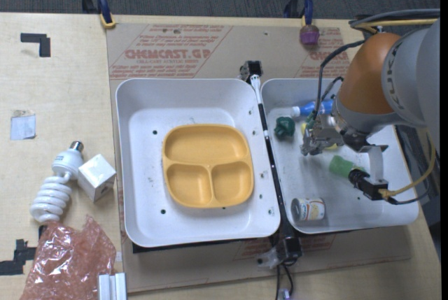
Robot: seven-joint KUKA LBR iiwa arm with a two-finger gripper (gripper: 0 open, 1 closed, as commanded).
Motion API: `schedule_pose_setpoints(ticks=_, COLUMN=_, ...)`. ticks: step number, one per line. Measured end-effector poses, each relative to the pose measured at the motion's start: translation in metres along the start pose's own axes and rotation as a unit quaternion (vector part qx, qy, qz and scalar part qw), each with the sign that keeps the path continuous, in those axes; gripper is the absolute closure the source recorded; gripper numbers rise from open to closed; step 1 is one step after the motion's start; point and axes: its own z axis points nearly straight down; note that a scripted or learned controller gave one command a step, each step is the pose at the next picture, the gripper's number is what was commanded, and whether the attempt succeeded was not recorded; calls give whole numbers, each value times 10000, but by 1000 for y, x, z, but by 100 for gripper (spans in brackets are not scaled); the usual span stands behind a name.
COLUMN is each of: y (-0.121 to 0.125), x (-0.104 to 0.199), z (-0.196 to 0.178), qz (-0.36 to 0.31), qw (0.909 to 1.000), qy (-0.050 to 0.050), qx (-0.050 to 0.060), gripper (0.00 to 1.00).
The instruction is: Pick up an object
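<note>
The pick looks to be in its approach stage, not its finish: the gripper [313, 145] hangs low inside the right bin [392, 218], and nothing visible sits between its fingers, though how far apart they stand cannot be told from this angle. Taking the right bin as the landmark, the candidates all lie on its floor — a dark green rounded lump [283, 126] near its left wall, a blue and white piece [306, 110] toward its far edge just beside the gripper, a pale green soft-looking cylinder [341, 166] at its middle just right of the gripper, and a small printed can [309, 209] on its side near the front rim. None appears lifted, so grasping and raising are probably left. The bin is smooth, glossy white plastic with rounded corners; to its left, the neighbouring bin [140, 215] holds a matte yellow divided tray [208, 166] — three compartments, softly rounded.
</note>
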Motion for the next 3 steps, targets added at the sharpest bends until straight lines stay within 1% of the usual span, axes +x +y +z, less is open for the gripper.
schedule_pose_setpoints(ticks=1, y=0, x=0, z=1, qz=-3, qw=10000, qy=1, qx=6, gripper=0)
schedule_pose_setpoints(ticks=2, y=1, x=0, z=-10, qz=4, qw=10000, qy=-1, qx=-4, gripper=100)
schedule_pose_setpoints(ticks=3, y=0, x=0, z=-9, qz=2, qw=10000, qy=-1, qx=1, gripper=0)
